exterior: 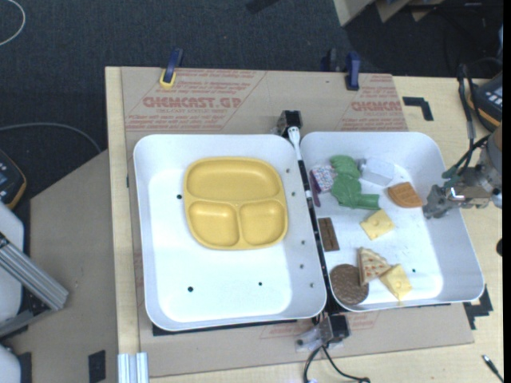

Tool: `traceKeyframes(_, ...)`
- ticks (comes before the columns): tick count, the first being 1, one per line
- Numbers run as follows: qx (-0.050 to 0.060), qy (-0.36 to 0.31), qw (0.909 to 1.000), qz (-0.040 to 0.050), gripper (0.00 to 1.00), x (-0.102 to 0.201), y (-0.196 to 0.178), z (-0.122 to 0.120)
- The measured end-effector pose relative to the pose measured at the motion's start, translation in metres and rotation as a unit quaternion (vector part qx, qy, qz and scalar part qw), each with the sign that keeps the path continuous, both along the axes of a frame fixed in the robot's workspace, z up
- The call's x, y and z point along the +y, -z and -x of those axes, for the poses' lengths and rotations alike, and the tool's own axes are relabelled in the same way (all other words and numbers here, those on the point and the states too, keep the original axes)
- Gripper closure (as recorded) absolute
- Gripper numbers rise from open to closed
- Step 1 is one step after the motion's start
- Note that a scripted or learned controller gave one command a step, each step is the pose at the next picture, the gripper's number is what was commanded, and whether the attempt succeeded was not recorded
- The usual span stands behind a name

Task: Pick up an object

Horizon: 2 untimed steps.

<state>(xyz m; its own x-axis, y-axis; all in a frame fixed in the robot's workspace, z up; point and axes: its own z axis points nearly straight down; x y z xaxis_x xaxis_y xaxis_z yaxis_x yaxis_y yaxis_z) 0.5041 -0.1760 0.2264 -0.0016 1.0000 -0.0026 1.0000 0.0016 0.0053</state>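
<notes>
Several small items lie in the right bin [452,218]; the orange piece [405,195] near its right edge sits just beside the gripper [437,203]. Centre over it before descending.

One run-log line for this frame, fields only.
gripper: over right bin, right edge | nearest: orange piece | holding: nothing seen | yellow tray: in left bin

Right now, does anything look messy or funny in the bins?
Nothing looks broken or spilled. The toy food lies jumbled in the right bin, while the yellow plate sits a little crooked in the left bin.
</notes>
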Motion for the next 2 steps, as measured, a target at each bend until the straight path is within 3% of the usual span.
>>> traceKeyframes(1,0.004,-0.002,1.0000,-0.0029,1.00,0.056,0.011,-0.004)
traceKeyframes(2,0.001,-0.003,1.0000,-0.0021,1.00,0.114,-0.001,-0.011)
